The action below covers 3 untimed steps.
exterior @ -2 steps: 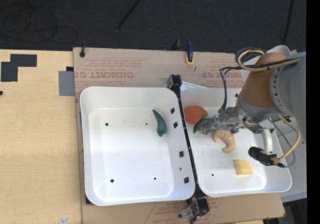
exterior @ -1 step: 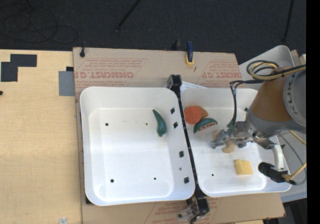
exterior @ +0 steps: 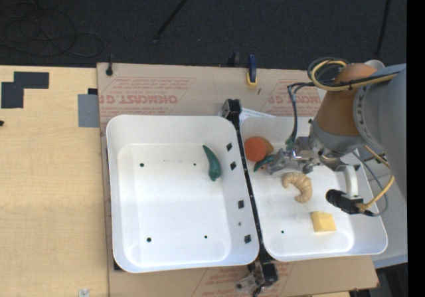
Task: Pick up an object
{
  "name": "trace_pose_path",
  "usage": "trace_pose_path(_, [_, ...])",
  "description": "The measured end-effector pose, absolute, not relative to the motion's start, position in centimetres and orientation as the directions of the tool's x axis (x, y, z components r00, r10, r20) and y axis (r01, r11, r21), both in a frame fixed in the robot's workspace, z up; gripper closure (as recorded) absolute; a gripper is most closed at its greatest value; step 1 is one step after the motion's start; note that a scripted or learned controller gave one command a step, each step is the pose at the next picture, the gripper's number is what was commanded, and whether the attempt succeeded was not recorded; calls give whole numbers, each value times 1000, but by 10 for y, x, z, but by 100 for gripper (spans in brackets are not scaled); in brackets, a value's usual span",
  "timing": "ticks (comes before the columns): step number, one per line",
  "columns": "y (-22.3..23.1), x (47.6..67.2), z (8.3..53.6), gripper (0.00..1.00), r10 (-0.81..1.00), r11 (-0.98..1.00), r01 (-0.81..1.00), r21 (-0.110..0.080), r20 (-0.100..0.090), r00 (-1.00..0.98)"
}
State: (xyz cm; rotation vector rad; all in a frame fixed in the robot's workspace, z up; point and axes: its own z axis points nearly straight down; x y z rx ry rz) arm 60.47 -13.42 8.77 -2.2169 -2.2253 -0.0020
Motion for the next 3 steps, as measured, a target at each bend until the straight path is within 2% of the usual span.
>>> trace_pose_path(1, [-145, 561, 87, 0, 1000, -1, 1000, -7, 1, 1])
trace_pose_path(2, [-145, 563, 97, 100, 1000, -3, 1000, -5, 2, 3])
trace_pose_path(3, [-60, 641, 243, 100, 1000, 12, 1000, 19, 1, -12])
